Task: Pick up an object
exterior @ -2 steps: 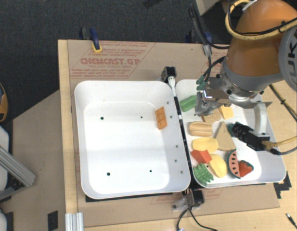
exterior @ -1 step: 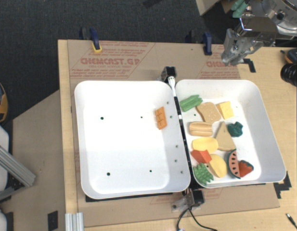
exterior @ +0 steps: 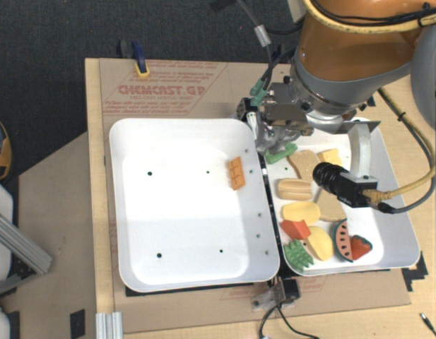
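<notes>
My gripper (exterior: 274,143) hung over the right bin's (exterior: 394,249) far-left corner; its grasp I couldn't tell. The toy food pile (exterior: 313,221) lay just nearer and rightward.

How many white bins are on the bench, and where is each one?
2. The left bin holds one orange waffle-like piece near its right wall. The right bin holds many toy foods; the arm covers its far part, so items may be hidden.

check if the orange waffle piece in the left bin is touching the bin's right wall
Apart. The camera view shows white floor between the orange waffle piece and the left bin's right wall.
</notes>
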`<action>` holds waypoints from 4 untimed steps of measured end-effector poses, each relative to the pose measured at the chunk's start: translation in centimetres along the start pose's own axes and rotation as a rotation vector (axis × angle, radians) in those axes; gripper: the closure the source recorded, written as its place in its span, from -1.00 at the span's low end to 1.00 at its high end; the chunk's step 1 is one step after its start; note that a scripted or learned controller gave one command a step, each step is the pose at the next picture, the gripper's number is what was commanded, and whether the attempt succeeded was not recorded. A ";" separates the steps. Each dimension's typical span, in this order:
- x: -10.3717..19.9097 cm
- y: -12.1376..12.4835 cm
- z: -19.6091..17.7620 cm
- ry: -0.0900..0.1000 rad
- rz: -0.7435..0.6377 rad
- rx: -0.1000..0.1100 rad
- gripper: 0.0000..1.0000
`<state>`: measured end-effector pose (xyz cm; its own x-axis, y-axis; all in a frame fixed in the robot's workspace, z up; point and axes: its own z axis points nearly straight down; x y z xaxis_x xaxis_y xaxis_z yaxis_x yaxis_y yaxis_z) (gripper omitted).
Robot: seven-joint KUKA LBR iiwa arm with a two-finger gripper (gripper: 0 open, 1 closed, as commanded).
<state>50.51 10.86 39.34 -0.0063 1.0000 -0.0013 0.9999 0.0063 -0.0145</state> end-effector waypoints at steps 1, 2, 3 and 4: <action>4.8 -2.9 -15.0 0.009 -0.002 -0.032 1.00; 10.8 -2.7 -5.0 -0.002 0.000 -0.004 1.00; 10.6 -2.6 -6.7 0.003 0.004 -0.017 1.00; 10.6 -2.6 -7.7 0.003 0.003 -0.019 1.00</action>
<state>47.95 21.48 47.07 -0.0037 1.0000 0.0018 1.0000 0.0037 0.0042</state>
